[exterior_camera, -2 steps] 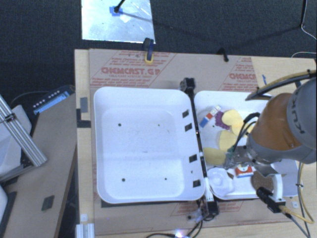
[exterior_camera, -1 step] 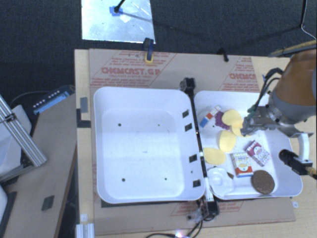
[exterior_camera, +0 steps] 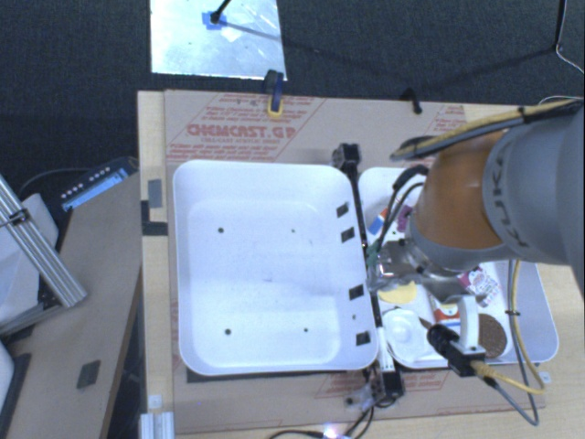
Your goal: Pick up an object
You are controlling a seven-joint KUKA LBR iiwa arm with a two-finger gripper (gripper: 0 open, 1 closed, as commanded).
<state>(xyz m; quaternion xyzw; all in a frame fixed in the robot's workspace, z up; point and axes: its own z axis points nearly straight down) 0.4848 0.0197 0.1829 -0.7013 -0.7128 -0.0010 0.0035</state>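
— Bins side by side on the table: the left bin lies bare, so the work sits to the right.

— Right bin carries the clutter: a yellow piece, a white cup, a brown disc, packed close.

— And the arm hangs low over that pile, likely choosing.

— Jaws? Can't tell; the wrist hides them.
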